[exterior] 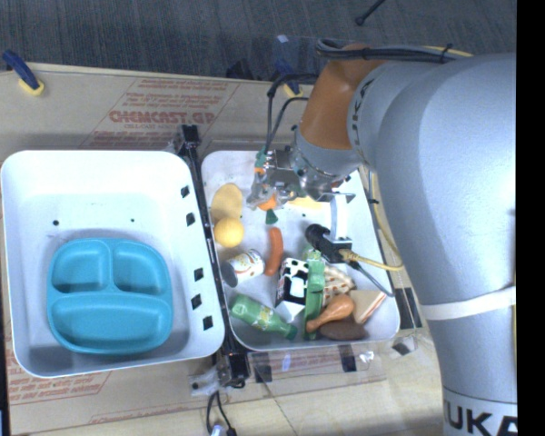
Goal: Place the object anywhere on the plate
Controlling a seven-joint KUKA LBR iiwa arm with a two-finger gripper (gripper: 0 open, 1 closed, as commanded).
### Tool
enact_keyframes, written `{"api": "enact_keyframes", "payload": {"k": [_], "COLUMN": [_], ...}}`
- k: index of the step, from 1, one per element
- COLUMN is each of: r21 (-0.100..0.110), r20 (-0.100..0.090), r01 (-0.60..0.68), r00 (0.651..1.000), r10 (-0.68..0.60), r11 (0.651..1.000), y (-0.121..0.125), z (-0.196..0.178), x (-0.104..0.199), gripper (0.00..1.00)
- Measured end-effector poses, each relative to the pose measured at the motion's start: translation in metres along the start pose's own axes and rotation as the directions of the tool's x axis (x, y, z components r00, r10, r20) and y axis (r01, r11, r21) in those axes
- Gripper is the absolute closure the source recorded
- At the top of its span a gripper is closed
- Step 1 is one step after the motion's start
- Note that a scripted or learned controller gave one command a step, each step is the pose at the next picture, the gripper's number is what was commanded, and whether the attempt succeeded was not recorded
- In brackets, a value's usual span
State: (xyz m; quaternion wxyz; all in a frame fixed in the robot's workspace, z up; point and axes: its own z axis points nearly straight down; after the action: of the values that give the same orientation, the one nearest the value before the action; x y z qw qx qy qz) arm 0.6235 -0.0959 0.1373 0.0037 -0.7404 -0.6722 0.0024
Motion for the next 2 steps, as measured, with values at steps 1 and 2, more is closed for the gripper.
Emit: {"api": "enact_keyframes", "payload": {"k": [1,2], "r21": [-0.005,0.001], "r20": [0.006,0.007], "r01": [0.274,0.279], "r00": [0.962,0.960], "r10": [-0.274,-0.279], "r11": [0.962,0.960], "y": [-0.0050,-0.0051], "z": [-0.0557,-0.0647], "x": [0.0501,0.0499], "gripper": [1.00,1.00]}}
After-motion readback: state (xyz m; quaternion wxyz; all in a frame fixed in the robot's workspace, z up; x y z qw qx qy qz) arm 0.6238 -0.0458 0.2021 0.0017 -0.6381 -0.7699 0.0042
